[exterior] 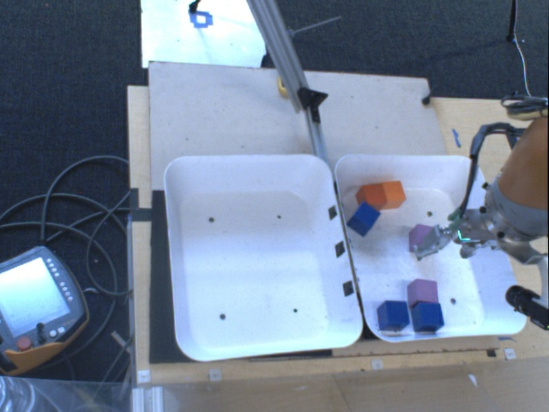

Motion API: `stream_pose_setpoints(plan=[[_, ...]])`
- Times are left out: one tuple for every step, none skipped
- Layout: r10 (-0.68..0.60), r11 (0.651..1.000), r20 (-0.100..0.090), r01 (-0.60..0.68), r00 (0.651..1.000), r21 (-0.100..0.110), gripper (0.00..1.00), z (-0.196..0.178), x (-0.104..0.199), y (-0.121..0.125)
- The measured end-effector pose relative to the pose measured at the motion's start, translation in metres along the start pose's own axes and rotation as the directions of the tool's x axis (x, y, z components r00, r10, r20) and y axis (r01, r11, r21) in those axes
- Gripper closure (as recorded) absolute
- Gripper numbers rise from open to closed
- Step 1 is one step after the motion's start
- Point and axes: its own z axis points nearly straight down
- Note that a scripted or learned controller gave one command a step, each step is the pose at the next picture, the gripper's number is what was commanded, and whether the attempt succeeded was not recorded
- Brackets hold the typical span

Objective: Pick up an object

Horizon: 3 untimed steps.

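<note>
The right bin (pixel 493 303) holds several small blocks. An orange block (pixel 382 195) lies at its far left with a blue block (pixel 364 219) touching its near side. A purple block (pixel 419 235) sits in the middle of the bin. My gripper (pixel 436 242) reaches in from the right and sits right against this purple block, low over the bin floor. Whether the block is gripped is unclear. At the near edge lie another purple block (pixel 422 292) and two blue blocks (pixel 394 315) (pixel 427 317) close together.
The left bin (pixel 176 230) stands beside the right one, with black clips along the shared wall. A grey metal pole (pixel 279 41) slants over the bench from the back. A teach pendant (pixel 34 303) and cables lie on the floor at the left.
</note>
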Motion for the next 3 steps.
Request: stream_pose_setpoints(plan=[[0.001,1.000,0.001,-0.001,1.000,-0.005,0.00,-0.002,0.000,0.001],[0.001,1.000,0.000,-0.001,1.000,-0.001,0.00,0.047,-0.001,0.011],[0.002,1.000,0.000,-0.002,1.000,0.000,0.00,0.091,-0.004,0.005]])
